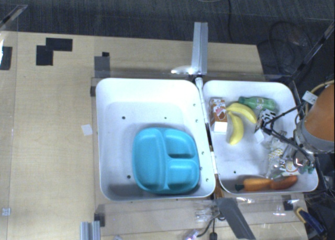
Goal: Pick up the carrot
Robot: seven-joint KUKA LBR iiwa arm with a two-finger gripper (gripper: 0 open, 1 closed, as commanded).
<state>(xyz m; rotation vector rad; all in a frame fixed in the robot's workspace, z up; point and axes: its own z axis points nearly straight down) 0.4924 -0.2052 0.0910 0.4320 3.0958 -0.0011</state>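
Lying left-right along bin's near wall: carrot (270,183)

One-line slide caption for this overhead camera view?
Orange carrot lies along right white bin's near wall; pincer hovers just above it.

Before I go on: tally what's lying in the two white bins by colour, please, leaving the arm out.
Blue: 1, the blue plastic divided plate in the left bin
Yellow: 1, the yellow banana
Orange: 1, the long orange carrot at the right bin's front edge
Green: 1, the green packet
Brown: 1, the small brown-and-white carton
Total: 5
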